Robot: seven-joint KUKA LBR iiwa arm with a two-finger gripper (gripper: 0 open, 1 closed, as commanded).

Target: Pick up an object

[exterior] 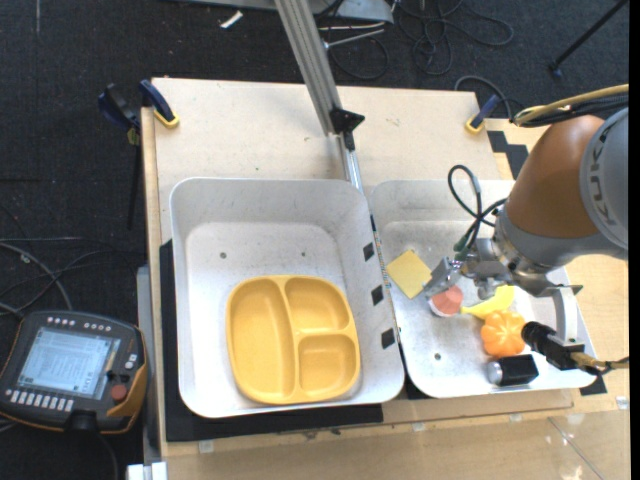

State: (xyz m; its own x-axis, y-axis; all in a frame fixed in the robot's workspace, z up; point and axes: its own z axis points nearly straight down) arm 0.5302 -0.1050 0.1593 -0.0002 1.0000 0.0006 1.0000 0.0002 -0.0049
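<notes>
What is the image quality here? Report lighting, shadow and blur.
Camera view: even overhead light, no strong glare on the white bins; soft shadow under the yellow tray; the orange fruit and yellow block are slightly soft; the pincer is too blurred to read; the floor is dark.

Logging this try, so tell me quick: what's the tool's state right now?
Tool: cannot be told; it sits low in the right bin among the small objects.

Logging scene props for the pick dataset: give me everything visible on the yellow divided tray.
The yellow tray looks like moulded plastic with a rounded outline and three compartments: one long on the view's left, two smaller on the right, all holding nothing. It lies flat, right side up, turned slightly askew, on the floor of the left bin, toward the near edge. The bin floor is its sole contact; the gripper works over the right bin.
</notes>
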